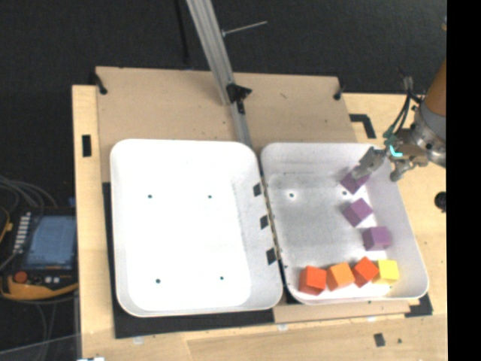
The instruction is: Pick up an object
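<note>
End effector (pixel 383 164), fingers spread and holding nothing, hangs over right bin (pixel 316 164) containing purple, orange and yellow blocks (pixel 355 210).

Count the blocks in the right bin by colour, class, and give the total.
Purple blocks: 3
Red-orange blocks: 2
Light orange block: 1
Yellow block: 1
Total: 7
</note>
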Controlling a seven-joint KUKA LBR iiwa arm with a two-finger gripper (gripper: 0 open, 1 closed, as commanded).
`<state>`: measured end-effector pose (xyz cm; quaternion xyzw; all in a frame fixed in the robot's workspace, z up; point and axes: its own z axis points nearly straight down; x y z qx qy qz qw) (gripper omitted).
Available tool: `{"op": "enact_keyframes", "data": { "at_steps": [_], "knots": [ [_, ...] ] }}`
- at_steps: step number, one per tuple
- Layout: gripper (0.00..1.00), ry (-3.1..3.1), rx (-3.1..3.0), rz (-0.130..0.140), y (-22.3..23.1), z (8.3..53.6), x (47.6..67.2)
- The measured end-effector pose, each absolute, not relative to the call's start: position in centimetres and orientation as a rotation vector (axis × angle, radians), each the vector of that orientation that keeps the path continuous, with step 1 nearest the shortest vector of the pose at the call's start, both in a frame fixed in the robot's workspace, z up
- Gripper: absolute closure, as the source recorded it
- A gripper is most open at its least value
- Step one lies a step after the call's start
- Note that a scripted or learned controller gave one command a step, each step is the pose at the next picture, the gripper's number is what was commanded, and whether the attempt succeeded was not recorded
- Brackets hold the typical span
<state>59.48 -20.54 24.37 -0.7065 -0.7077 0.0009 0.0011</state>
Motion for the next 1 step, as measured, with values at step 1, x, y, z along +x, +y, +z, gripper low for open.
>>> {"op": "enact_keyframes", "data": {
  "at_steps": [1],
  "knots": [
    [0.0,-2.227,-2.219,0.001,-20.55,24.61,59.56]
  ]
}}
